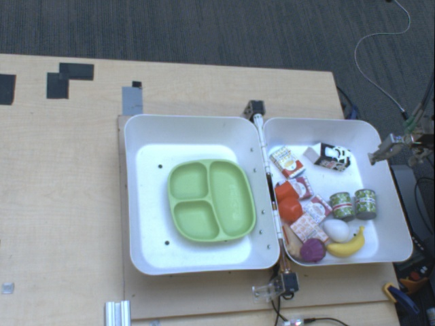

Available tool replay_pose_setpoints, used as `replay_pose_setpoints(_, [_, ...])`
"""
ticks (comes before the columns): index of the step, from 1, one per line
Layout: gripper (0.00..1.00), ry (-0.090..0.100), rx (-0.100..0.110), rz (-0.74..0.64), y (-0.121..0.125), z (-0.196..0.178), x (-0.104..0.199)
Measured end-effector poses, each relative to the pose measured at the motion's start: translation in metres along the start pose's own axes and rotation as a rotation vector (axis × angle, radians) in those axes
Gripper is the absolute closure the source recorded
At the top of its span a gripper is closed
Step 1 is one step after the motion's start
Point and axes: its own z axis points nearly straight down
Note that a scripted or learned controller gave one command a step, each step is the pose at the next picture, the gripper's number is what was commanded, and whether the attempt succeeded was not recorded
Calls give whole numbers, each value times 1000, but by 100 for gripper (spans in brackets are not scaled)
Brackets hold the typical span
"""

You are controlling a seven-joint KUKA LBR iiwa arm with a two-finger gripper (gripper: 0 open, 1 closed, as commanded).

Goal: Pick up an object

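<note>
While the gripper (pixel 386 149) hangs at the right rim of the right bin (pixel 391 182), whether it is open or closed cannot be told at this size, and nothing shows in its grasp. Everything to pick lies left and nearer of it inside that bin: a black-and-white pack (pixel 334 157) closest, two small green cans (pixel 353 204) further toward the near side, then a banana (pixel 346 245) with its long axis running left to right, while the green plate (pixel 211 200) sits in the left bin (pixel 146 182), well apart.
</note>
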Motion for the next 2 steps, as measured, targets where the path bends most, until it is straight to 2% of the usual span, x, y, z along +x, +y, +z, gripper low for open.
replay_pose_setpoints(1, [0,5,-1,-1,-25,178,48])
replay_pose_setpoints(2, [100,1,-10,-1,-22,167,47])
